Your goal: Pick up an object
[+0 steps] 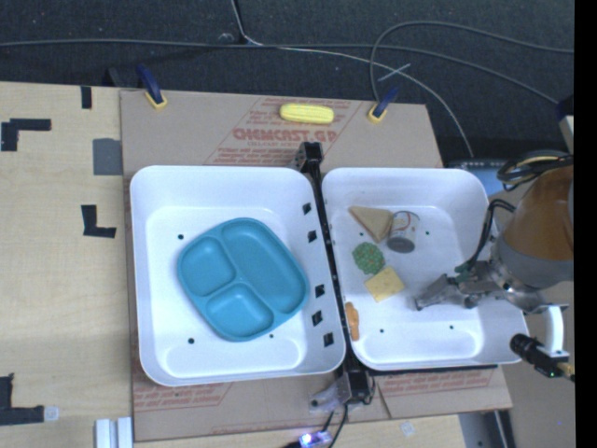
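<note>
The right bin (466, 194) holds several small items: a tan wedge (371, 220), a grey round piece with a wire loop (401, 243), a green ball (368, 257), a yellow block (383, 285) and an orange piece (352, 320) by the left wall. My gripper (431, 297) reaches in from the right and hangs low over the bin floor. It sits just right of the yellow block and apart from it. Nothing shows in its grasp.
A blue divided plate (242, 278) lies in the left bin (149, 250). A yellow banana-shaped toy (306, 113) rests on the cardboard behind the bins. The arm's body (541, 231) covers the right bin's right wall. Cables run across the back.
</note>
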Controlling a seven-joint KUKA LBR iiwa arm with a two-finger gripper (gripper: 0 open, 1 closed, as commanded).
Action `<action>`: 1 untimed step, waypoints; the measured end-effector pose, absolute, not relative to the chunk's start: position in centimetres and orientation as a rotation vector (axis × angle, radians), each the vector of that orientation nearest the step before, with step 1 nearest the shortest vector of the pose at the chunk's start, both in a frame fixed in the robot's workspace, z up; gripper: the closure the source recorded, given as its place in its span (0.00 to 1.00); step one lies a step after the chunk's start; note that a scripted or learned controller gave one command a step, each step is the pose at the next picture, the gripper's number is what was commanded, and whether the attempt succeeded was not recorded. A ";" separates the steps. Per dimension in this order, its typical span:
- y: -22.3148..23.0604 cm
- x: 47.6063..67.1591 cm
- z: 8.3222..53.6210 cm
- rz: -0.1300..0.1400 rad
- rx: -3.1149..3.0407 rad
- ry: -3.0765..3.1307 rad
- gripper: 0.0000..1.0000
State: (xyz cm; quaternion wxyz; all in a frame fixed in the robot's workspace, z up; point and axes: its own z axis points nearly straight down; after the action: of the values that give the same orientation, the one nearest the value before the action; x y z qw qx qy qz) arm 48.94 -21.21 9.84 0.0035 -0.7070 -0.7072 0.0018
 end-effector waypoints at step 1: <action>-21.2 49.1 11.2 0.002 -2.217 -2.221 1.00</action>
State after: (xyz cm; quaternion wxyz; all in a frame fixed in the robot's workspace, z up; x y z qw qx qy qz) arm 49.10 -21.21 11.16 0.0016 -0.7064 -0.7078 0.0006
